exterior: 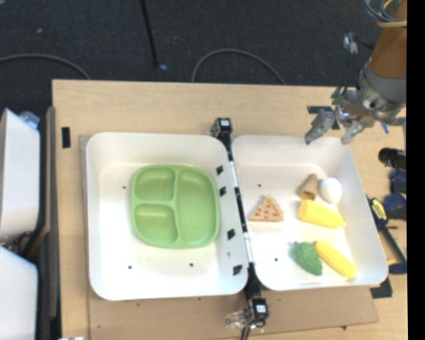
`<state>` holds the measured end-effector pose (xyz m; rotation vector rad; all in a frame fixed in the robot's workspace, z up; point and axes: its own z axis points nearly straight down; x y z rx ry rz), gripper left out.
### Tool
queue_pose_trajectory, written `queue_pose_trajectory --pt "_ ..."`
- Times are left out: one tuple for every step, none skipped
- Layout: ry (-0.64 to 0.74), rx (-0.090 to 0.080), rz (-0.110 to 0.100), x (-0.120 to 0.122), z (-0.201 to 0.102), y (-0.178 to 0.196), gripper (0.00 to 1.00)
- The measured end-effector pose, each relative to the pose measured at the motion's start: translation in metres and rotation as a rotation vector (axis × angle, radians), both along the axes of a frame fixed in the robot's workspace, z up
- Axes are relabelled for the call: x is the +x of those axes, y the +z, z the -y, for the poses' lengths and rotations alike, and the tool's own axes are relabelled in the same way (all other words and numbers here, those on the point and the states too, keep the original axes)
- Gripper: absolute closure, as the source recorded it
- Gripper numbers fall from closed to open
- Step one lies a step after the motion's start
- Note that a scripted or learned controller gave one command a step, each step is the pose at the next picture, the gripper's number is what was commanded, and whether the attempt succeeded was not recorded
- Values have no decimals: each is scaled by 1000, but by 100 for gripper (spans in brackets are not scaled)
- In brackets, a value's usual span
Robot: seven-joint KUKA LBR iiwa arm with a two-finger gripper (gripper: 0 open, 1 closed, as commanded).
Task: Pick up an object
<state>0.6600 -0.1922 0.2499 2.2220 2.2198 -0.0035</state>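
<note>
Five small toy foods lie in the right bin (269, 154), all gathered toward its right half, so any of them could be the thing to pick up: a pizza slice (267, 210) nearest the divider, a brown cone (309, 185) touching a white egg (331, 190), a yellow block (320, 214) just below those two, and at the near end a green broccoli piece (307, 256) beside a corn cob (336, 258). The pizza slice sits apart from the rest with bare bin floor around it, which I'd judge makes it the easiest to close on; the cone and egg are pressed together and would likely nudge each other. The end effector (334, 129) hangs over the far right corner of that bin, above its rim, its two fingers spread apart with nothing between them, so no pick has been made. From there it looks parked clear of the pile, leaving the objects unobstructed. The left bin (106, 161) holds a green divided plate (175, 205) lying flat in its middle, well apart from the foods. Both bins rest side by side on the wooden worktop (149, 105).
</note>
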Motion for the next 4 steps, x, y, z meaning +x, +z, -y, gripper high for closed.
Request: queue_pose_trajectory --pt "4 0 -1 10 3 -52 0" --pt "3 0 0 10 3 -94 0" --pt "6 -3 7 12 4 -79 100" --pt "2 0 7 11 8 -33 100"
